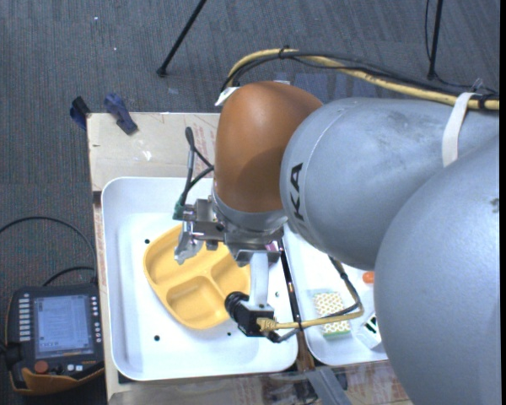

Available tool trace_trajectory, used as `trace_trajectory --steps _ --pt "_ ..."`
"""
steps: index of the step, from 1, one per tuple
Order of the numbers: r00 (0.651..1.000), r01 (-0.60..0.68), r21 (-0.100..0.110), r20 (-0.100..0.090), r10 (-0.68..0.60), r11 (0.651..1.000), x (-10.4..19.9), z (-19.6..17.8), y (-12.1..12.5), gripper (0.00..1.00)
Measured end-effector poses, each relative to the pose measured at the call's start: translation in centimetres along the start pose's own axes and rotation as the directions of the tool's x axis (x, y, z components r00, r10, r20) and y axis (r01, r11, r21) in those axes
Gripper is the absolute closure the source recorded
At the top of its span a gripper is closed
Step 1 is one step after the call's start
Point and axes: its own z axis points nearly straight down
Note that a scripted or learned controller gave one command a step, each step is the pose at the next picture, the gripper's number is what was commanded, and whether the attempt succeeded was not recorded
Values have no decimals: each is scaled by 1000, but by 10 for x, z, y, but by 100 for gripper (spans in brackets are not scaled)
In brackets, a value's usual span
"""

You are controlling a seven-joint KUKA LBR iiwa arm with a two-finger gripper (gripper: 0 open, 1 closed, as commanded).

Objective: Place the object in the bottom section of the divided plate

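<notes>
Presently the jaws hang over the yellow divided plate [190, 281] in the left bin [118, 268]; their opening and any held object cannot be told. Placement step; next needs lowering toward the bottom section just below them.

Counted from above my bench: two shallow white plastic bins, the left bin [122, 310] and the right bin [354, 353], the latter mostly under my arm. One yellow divided plastic plate [185, 289] in the left bin. One small green-edged block with a dotted white top [331, 304] in the right bin. One small orange bit [368, 277] there too, kind unclear. One grey handheld control pendant with a screen [55, 332] on the floor. Two blue clamps [118, 112] at the bench corner.
</notes>
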Motion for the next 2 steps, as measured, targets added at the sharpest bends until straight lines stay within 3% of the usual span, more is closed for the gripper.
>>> trace_trajectory --steps 1,2 --pt "986 168 0 0 -168 986 18 -27 12 0" --pt "995 102 -2 0 -102 995 6 -100 10 0"
